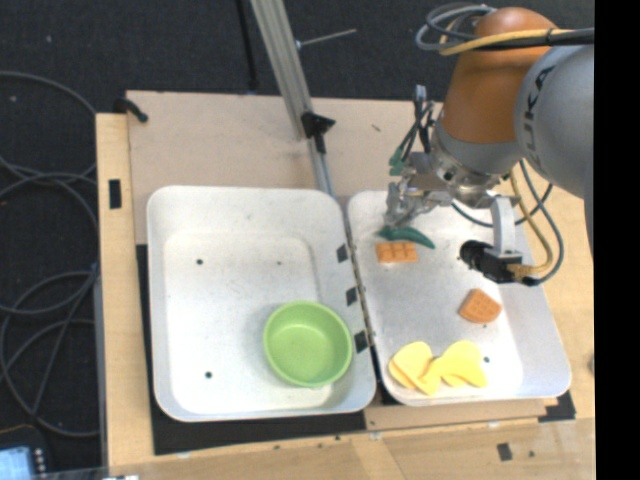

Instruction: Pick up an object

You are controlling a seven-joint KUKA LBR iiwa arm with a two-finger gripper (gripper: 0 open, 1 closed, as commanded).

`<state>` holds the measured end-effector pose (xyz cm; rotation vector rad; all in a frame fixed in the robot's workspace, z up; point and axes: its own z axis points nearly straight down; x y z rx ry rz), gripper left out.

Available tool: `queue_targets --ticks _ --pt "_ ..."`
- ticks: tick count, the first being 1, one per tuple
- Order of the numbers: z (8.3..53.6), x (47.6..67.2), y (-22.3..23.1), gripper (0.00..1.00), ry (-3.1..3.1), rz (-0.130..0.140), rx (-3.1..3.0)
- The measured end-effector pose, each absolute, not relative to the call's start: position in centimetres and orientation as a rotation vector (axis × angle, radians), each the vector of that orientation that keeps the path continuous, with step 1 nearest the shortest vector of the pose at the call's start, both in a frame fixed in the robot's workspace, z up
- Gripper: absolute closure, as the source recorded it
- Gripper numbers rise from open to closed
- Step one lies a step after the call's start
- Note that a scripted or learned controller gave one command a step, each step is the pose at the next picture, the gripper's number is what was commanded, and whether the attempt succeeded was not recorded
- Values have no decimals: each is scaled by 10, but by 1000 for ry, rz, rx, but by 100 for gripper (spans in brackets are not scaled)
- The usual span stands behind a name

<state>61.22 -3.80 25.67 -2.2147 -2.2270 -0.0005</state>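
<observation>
No legible text, labels, brands, numbers or signs anywhere on bench, bins or arm

orange waffle piece (396, 253) | flat | right bin (530, 368), far-left corner

Tan worktop (220, 138) fills centre frame. Metal pole (285, 63) slants from top centre down to btwn the two white bins – left bin (200, 228), right bin (530, 353). Black cables (40, 298) loop over dark floor (120, 28) at left.

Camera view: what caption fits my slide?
Grey arm's gripper hovers over small orange waffle piece in right white bin; round green bowl sits left.
</observation>
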Motion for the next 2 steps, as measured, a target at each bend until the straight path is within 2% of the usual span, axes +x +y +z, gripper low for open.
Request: queue_targets --ticks 1,2 --pt "263 601 10 100 -2229 -3 -2213" --pt "250 590 67 100 -2228 -1 -2212"
